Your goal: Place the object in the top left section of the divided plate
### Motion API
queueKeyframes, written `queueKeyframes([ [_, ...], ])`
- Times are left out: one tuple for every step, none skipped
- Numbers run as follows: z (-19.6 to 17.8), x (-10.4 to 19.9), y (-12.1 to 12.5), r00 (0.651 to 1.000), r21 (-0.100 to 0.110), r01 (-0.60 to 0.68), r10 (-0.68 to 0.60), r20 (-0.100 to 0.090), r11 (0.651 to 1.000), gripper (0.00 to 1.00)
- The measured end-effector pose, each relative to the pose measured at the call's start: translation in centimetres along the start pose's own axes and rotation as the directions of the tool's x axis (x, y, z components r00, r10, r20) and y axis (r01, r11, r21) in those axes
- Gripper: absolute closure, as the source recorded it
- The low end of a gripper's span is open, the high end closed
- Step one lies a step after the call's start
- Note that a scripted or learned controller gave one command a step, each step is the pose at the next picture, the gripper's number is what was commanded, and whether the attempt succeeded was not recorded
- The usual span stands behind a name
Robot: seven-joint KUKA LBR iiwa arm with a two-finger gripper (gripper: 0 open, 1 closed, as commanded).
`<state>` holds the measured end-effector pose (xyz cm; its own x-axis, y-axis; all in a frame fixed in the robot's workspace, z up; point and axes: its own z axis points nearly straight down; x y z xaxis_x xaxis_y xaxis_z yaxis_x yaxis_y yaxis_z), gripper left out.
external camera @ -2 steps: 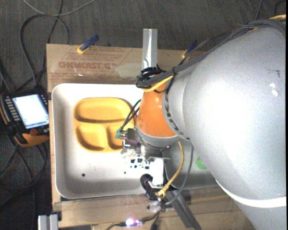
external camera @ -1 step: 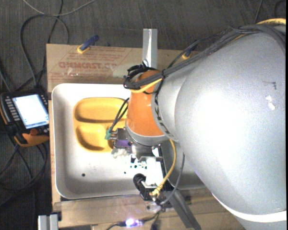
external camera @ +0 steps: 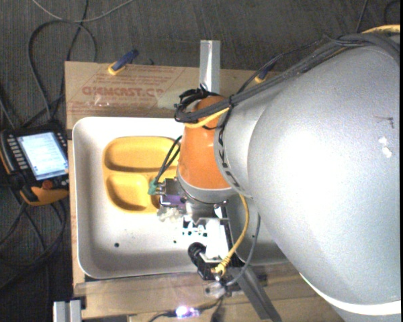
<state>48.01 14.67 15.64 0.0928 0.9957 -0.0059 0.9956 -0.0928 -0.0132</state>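
Seen from above, the grey arm with its orange band is reaching over the left white bin. A yellow divided plate is lying in that bin, glossy and shallow, partly covered by the wrist. The gripper's state cannot be told from here, nor can the object be made out.

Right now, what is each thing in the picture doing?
Yellow divided plate: lying flat in the left white bin, its right part covered by the arm.
White bin: sitting on the bench, holding the plate.
Robot arm: reaching in over the bin and plate.
Handheld screen: switched on, glowing, lying on the floor left of the bench.
Blue and yellow tool: lying on the cardboard sheet behind the bin.
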Motion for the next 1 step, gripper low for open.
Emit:
queueKeyframes([
  [-9.01, 4.53, 7.68, 0.996, -0.012, -0.086, 0.086, -0.001, 0.996, 1.0],
])
